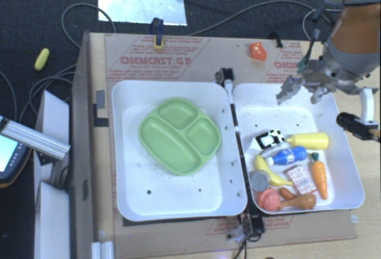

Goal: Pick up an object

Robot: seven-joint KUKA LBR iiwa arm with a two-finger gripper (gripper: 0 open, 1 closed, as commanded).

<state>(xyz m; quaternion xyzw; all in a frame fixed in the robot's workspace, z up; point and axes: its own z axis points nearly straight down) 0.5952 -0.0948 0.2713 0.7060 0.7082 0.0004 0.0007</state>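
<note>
The right bin (351, 189) holds a heap of small things in its near half: a yellow bottle (307, 141), a blue bottle (287, 156), a banana (271, 172), a carrot (320, 177), a black-and-white toy (271, 138), a red-and-white packet (300, 179), a grey disc (259, 181), a pink piece (269, 199) and a brown drumstick (299, 200). My gripper (300, 94) hangs over the bin's far edge, well above and behind the heap. Its fingers are spread open with nothing between them.
The left bin (137, 204) carries a green divided plate (180, 135). A small orange object (257, 51) and a yellow clamp (158, 36) sit on the board behind the bins. A black clip (225, 76) stands at the bins' shared far corner.
</note>
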